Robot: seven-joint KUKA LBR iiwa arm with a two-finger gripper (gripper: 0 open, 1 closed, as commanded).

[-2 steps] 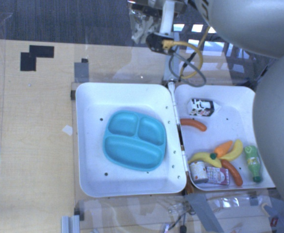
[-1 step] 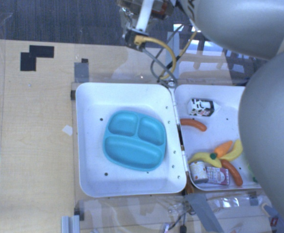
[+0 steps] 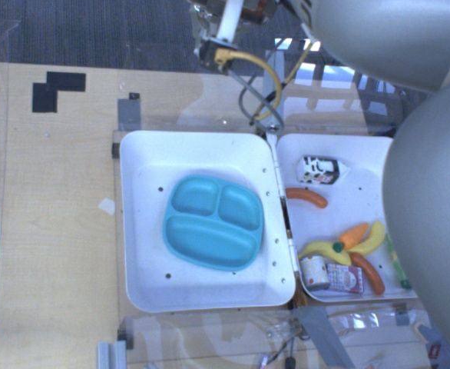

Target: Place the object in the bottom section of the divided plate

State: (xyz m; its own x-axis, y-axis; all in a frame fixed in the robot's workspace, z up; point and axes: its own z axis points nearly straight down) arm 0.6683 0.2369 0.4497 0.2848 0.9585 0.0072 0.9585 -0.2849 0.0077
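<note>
The jaws sat high, beyond the far rim of both bins and roughly above the wall between them; whether they were open or closed could not be told, and nothing could be seen held in them. The blue divided plate (image 3: 213, 223) lay flat in the left bin (image 3: 133, 206), nearer the camera than the jaws and a little to their left in the view, every section bare. Which object was meant could not be settled, since all the loose pieces lay in the right bin (image 3: 348, 148), on the jaws' other side: a black-and-white carton (image 3: 319, 170) closest, then a sausage (image 3: 306, 198), and farther off a crowded cluster of banana (image 3: 321, 248), carrot (image 3: 354, 235), can (image 3: 314, 271) and pink carton (image 3: 345, 277). The pick seemed to be the step in hand, and the carton or the sausage looked the cleaner choices, each with bare floor around it. The sausage lay close to the dividing wall, so a descent there needed care. The wide bottom section (image 3: 210, 244) was the plate's part farthest from the jaws, with open floor all around, while the grey arm (image 3: 432, 229) overhung the right bin's outer side
</note>
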